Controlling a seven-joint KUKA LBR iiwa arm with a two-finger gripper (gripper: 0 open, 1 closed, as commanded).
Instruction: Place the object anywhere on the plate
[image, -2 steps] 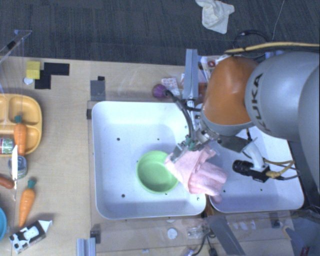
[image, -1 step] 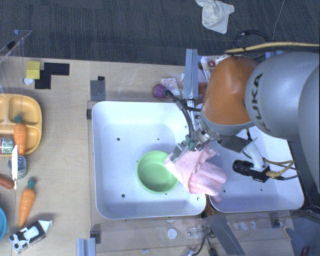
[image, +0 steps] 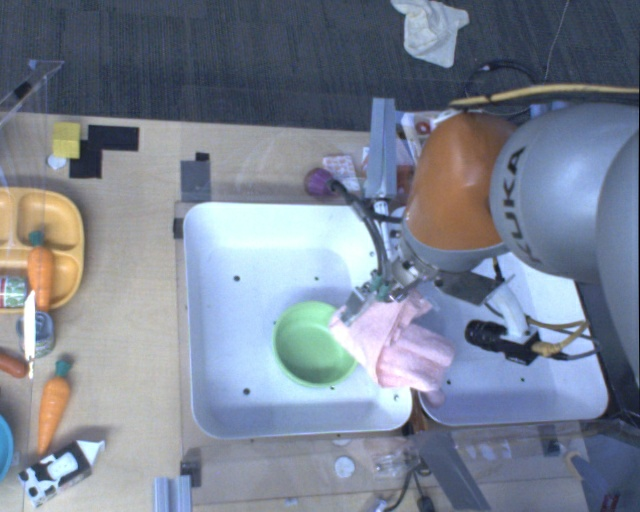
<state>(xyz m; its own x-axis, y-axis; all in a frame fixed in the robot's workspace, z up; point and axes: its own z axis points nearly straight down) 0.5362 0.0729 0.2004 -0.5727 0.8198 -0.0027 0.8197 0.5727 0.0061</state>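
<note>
Hanging from tool (image: 362, 300) — seemingly — pink cloth (image: 403, 345)

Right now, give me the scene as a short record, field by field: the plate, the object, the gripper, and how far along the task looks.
plate: green plate, in the left bin, near its right wall
object: pink cloth, draped across the wall between the bins, one corner over the plate's right edge
gripper: gripper just above the cloth's top edge; grip cannot be judged
task status: cloth mostly off the plate, not yet placed
</note>
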